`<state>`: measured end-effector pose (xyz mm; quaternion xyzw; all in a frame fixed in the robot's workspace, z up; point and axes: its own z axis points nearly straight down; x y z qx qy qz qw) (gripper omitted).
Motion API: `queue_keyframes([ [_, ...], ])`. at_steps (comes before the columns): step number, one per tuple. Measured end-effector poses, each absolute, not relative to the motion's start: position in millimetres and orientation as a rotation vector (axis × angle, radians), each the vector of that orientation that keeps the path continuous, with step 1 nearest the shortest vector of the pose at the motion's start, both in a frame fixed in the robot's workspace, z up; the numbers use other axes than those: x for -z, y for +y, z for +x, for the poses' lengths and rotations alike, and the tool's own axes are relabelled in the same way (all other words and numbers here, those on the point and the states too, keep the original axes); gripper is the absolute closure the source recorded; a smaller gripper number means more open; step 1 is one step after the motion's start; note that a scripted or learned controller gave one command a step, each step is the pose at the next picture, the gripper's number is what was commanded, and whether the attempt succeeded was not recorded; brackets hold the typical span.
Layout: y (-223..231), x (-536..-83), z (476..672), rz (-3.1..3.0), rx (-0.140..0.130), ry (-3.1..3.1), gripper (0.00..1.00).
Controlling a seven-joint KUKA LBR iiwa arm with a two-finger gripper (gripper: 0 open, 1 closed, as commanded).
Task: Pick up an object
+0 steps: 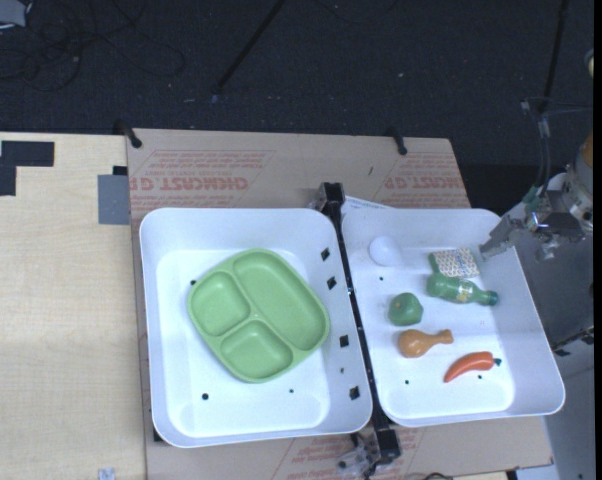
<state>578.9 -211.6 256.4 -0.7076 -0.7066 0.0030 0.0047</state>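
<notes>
Fingers (496, 240), state unclear, hover just beside patterned sponge (455, 263) and green bottle (461, 290).

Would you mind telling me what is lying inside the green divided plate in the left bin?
Nothing shows in the three compartments of the green divided plate. The plate hides the floor of the left bin beneath it, so anything underneath cannot be seen.

wooden bench (51, 298), cardboard sheet (281, 168), two white bins (171, 230)
</notes>
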Motion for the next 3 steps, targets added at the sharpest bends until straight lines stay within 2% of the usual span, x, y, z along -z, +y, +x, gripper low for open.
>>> queue_keyframes([
  [1,-211.9,-261.8,580.9,-2.222,-0.001,-2.221,0.0],
  [3,-201.5,-143.0,584.7,-2.215,-0.007,-2.216,0.0],
])
